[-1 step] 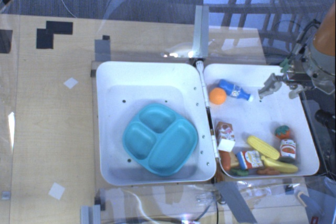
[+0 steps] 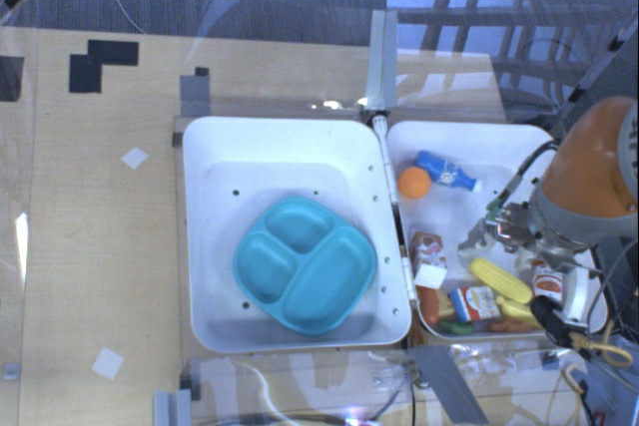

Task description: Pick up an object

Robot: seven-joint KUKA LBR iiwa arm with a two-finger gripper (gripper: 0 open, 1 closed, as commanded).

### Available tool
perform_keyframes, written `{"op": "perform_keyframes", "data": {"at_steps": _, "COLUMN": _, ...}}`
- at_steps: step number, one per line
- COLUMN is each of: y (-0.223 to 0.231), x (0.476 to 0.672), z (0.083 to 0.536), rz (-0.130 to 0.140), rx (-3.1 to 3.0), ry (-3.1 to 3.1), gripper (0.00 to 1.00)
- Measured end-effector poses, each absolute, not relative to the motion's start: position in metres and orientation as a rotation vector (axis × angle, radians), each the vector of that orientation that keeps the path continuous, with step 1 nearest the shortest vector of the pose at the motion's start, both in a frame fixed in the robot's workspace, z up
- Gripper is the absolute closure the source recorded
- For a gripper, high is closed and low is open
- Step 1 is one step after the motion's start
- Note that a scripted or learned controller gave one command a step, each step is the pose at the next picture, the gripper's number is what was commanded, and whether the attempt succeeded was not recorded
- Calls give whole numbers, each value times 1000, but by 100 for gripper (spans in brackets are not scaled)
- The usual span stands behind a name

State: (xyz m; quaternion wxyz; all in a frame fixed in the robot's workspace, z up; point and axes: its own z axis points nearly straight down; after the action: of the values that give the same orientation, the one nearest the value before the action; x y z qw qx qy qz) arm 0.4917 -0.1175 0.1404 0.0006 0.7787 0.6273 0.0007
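Observation:
The right bin [image 2: 469,140] holds several small items. An orange ball [image 2: 414,183] lies beside a blue bottle [image 2: 446,172] near the bin's far left. A brown packet [image 2: 429,252] lies at the left wall. A yellow corn cob [image 2: 501,280] and a small colourful box [image 2: 474,302] lie near the front. My gripper [image 2: 496,228] hangs over the middle of this bin, just above the corn cob and right of the packet. The grey arm with its orange band [image 2: 597,165] covers the bin's right side.
The left bin [image 2: 215,175] bears a blue divided plate [image 2: 305,262]. A red-and-white can [image 2: 547,282] sits under the arm at the right bin's front right. Cables run along the front right edge. A metal post [image 2: 381,65] stands behind the bins.

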Motion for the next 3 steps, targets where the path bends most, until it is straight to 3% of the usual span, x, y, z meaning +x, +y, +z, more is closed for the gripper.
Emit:
{"op": "perform_keyframes", "data": {"at_steps": 1, "y": -120, "x": 491, "z": 90, "rz": 16, "rx": 2373, "ry": 2042, "gripper": 0}}
{"op": "perform_keyframes", "data": {"at_steps": 2, "y": -120, "x": 494, "z": 102, "rz": 23, "rx": 2367, "ry": 2038, "gripper": 100}}
{"op": "perform_keyframes", "data": {"at_steps": 3, "y": -120, "x": 494, "z": 102, "rz": 23, "rx": 2367, "ry": 2038, "gripper": 0}}
